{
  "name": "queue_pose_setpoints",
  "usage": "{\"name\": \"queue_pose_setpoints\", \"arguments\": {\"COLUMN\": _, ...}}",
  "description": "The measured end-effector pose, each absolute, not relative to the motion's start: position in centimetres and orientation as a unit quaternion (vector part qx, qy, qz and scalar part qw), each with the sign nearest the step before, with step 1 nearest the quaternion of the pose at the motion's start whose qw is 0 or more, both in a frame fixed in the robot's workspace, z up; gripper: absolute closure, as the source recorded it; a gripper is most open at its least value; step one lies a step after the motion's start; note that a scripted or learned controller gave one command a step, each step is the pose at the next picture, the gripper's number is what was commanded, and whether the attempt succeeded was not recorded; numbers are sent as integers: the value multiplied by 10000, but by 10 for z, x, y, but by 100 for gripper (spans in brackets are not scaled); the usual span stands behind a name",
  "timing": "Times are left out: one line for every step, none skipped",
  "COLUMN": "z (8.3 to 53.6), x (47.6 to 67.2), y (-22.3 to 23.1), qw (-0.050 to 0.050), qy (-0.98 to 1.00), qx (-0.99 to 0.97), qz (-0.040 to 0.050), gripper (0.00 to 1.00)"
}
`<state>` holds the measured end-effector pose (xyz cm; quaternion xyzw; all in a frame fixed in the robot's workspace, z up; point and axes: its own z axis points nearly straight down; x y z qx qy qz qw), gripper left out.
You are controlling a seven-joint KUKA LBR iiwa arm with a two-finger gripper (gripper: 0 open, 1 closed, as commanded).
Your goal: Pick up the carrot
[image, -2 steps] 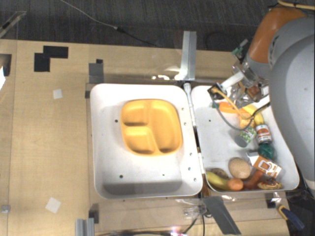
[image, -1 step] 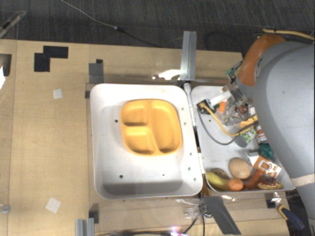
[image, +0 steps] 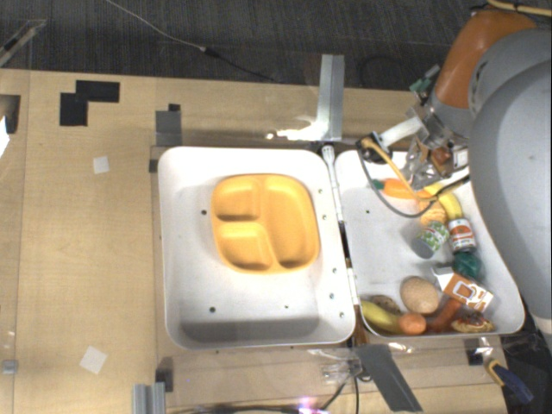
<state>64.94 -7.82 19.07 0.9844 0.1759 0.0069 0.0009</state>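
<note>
Your gripper sits low over the carrot, which lies near the far edge of the right bin; I cannot tell its grip state. The lift looks not yet done.

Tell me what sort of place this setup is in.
Most likely a robotics lab bench, not a kitchen: a grey robot arm reaches over two white bins fixed to a wooden bench, one holding a yellow divided plate, the other toy-like food such as a carrot.

Yellow divided plate, left bin
</note>
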Motion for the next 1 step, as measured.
{"name": "queue_pose_setpoints", "arguments": {"z": 94, "x": 649, "y": -87, "qw": -11, "qy": 1374, "qx": 9905, "qz": -35, "gripper": 100}}
